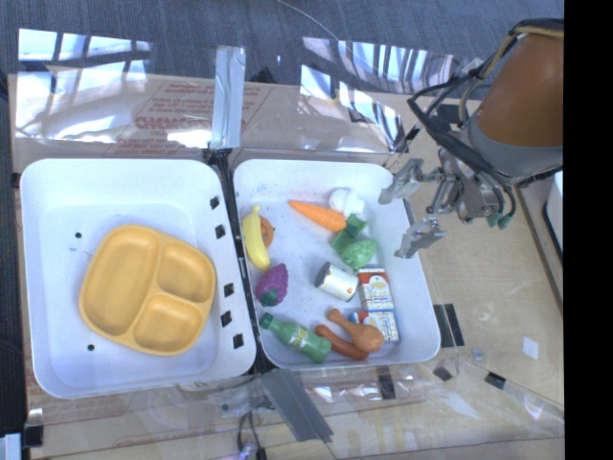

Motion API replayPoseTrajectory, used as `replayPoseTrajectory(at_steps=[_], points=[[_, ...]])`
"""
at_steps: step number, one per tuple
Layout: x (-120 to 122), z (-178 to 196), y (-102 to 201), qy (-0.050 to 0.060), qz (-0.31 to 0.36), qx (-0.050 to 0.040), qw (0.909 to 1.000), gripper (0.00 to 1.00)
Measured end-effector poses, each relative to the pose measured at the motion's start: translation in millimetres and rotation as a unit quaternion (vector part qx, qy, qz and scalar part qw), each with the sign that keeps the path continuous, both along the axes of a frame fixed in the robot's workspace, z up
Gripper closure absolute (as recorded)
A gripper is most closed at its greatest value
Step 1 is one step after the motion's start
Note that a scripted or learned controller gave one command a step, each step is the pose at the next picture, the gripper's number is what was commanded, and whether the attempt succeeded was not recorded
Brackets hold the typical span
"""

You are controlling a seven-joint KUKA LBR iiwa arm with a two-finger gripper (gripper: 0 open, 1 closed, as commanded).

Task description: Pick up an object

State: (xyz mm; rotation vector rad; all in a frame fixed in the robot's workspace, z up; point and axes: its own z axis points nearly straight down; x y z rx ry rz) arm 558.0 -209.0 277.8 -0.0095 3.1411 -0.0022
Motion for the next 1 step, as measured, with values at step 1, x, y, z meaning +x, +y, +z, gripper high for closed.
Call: replayPoseTrajectory(at_steps=[1], points=[[50.3,-142.7,0.3,0.006,0.039,0.0031,0.9992,0.0]])
